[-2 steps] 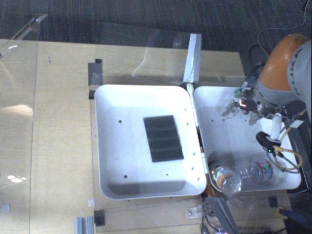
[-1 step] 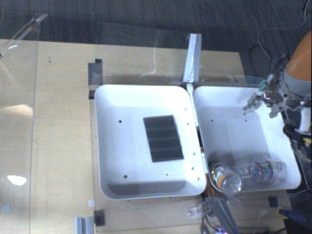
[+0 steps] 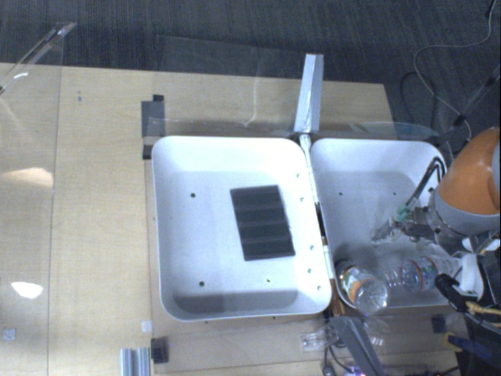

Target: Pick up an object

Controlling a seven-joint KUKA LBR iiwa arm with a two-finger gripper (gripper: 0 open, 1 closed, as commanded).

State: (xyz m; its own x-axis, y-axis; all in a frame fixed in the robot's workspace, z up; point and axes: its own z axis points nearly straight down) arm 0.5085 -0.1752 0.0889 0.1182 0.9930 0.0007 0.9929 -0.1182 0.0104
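Bottle [image 3: 385, 282] lying in right bin [image 3: 352, 171], just below fingers [image 3: 395, 227].

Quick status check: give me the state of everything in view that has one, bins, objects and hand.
Left bin: holds the black block, flat on its floor.
Black block: lying flat, untouched, mid-bin.
Right bin: holds the bottle at its near edge.
Bottle: clear plastic, lying on its side.
Hand: low inside the right bin above the bottle; grip state unclear.

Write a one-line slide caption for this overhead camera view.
Robot arm reaching over the right bin above a clear plastic bottle; a black ridged block lies in the left bin.
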